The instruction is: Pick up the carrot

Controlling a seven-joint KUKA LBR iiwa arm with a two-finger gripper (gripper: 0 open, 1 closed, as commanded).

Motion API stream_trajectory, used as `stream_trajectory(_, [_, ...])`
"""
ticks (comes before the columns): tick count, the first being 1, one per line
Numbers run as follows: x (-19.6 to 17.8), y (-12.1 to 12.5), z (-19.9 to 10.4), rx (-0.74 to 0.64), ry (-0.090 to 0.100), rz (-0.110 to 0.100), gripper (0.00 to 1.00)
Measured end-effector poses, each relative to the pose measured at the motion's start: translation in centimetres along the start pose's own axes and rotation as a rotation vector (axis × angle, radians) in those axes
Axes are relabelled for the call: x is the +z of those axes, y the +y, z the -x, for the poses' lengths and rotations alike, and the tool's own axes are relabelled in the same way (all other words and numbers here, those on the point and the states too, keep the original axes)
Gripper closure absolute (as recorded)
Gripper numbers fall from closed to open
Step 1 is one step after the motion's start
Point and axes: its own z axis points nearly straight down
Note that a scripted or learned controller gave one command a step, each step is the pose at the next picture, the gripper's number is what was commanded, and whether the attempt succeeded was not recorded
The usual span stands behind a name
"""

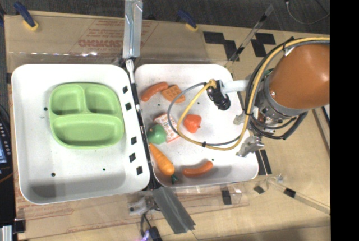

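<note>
Across the bench point(314, 189) sit two white bins side by side, and the job has, by my reading, not got past its opening. The left bin point(73, 175) carries a green divided plate point(87, 114) and plays no part here. The right bin point(235, 164) holds the toy food. The arm point(300, 77) hangs over that bin's right rim, and the gripper point(251, 132) sits beneath the wrist at that same edge; the wrist covers it from above, so I cannot tell whether it is open or shut, and nothing can be seen held in it. The carrot point(162, 161) lies flat in the lower-left corner of the right bin as the view has it, close against the wall shared with the left bin, green end pointing toward the bottom edge. It is well apart from the gripper (nearly the whole width of the bin lies between them). A sausage point(197, 168) lies just beside it to the right, and a green piece point(157, 134) lies just above it, touching or nearly so. So nothing is done yet: the reach across the bin, the descent, the grasp and the lift all remain, and the wall and those close neighbours look likely to crowd the grasp.
</note>
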Motion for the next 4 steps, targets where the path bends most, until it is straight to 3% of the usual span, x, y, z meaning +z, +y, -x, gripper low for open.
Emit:
stream_trajectory(1, [5.5, 0.1, 0.6, -0.045, -0.005, -0.001, 0.00])
stream_trajectory(2, [11.8, -0.7, -2.5, -0.042, -0.010, -0.002, 0.00])
stream_trajectory(3, [12.4, -2.6, -10.2, 0.083, -0.005, 0.001, 0.00])
stream_trajectory(4, [3.1, -3.3, -13.0, -0.037, 0.002, -0.001, 0.00])
